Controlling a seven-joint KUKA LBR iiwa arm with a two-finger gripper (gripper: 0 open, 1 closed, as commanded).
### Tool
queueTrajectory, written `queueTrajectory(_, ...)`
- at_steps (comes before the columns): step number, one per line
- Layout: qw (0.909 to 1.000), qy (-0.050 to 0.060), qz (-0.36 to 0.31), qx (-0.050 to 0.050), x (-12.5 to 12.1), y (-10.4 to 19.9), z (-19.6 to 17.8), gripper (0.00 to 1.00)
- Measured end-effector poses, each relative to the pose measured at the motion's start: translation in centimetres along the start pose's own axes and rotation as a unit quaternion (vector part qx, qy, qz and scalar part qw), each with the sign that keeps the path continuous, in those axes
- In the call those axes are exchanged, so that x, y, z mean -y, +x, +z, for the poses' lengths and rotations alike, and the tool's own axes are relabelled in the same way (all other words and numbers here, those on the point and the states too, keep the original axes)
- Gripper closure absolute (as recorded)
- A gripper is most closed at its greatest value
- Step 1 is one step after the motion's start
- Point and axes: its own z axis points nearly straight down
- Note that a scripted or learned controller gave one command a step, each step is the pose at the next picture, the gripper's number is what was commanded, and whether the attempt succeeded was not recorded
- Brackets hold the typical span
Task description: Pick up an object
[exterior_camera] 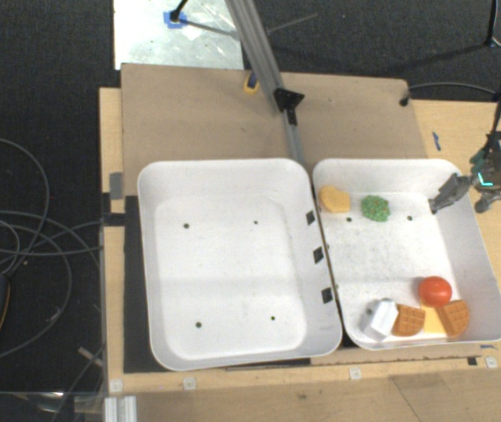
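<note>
The tool is seen poised over the right bin's far edge, fingers spread, nothing gripped. A green piece lies nearest, so a descent is likely intended.

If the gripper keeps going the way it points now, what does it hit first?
The gripper points left and down into the right bin. It would likely meet bare bin floor first; the green object lies further along, though depth is unclear.

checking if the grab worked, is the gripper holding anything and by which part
Nothing is held. The gripper hangs open over the right bin's far right rim, with nothing between its fingers; the green piece and the tomato lie in the bin.
</note>
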Motion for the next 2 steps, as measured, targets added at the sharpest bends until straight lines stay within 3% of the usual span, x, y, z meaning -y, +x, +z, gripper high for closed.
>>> queueTrajectory(1, 1.0, -0.001, 0.0, 0.0, -0.1, 0.0, -0.1, 0.0)
queueTrajectory(2, 1.0, 0.001, 0.002, 0.0, 0.2, -0.9, 5.5, 0.0)
